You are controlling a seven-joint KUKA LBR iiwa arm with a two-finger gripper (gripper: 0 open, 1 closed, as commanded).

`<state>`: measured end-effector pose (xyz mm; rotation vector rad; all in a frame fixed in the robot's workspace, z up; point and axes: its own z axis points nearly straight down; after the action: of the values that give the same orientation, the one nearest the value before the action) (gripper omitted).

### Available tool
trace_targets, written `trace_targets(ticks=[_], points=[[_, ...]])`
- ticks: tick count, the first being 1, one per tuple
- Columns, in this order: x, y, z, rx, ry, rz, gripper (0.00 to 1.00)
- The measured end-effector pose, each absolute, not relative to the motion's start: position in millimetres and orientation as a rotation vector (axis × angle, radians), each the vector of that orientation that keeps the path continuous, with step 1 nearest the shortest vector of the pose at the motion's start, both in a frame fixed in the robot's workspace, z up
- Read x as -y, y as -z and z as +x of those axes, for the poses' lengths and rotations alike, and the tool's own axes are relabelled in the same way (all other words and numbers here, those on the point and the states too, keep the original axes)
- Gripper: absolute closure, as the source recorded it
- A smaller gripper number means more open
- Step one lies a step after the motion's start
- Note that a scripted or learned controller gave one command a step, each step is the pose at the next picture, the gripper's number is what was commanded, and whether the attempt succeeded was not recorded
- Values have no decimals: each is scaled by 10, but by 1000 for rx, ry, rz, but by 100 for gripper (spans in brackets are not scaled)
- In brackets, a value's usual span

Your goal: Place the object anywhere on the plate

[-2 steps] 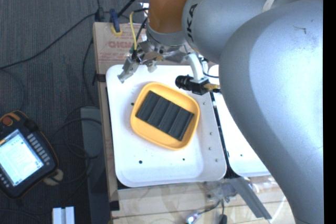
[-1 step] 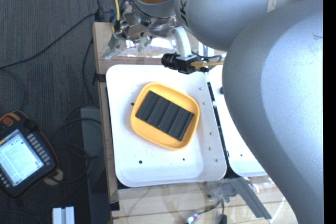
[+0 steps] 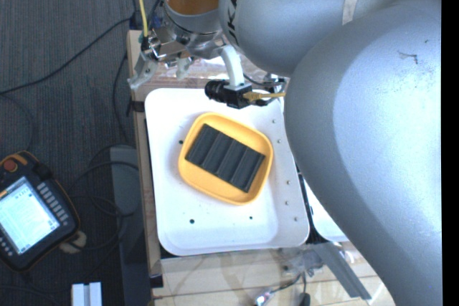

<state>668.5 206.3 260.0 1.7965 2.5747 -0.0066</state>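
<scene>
A yellow square plate (image 3: 188, 173) with rounded corners lies in the middle of the left white bin (image 3: 215, 233). On the plate rests a dark grey ribbed rectangular block (image 3: 224, 158), lying flat and turned at a slant. My gripper (image 3: 169, 52) hangs over the far edge of this bin, up and to the left of the plate and apart from the block. Nothing is visibly held in it.
The arm's big grey body covers the right side and most of the right bin (image 3: 326, 227). A teach pendant (image 3: 25, 215) lies on the dark floor at lower left, with cables running around it. The wooden bench edge (image 3: 215, 276) runs along the front.
</scene>
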Motion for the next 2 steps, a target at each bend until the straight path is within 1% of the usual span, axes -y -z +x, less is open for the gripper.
trace_targets(ticks=[1,2], points=[[-2241,-2602,6679,-2595,5,1765,0],[-2246,-2540,6680,-2616,7,1735,0]])
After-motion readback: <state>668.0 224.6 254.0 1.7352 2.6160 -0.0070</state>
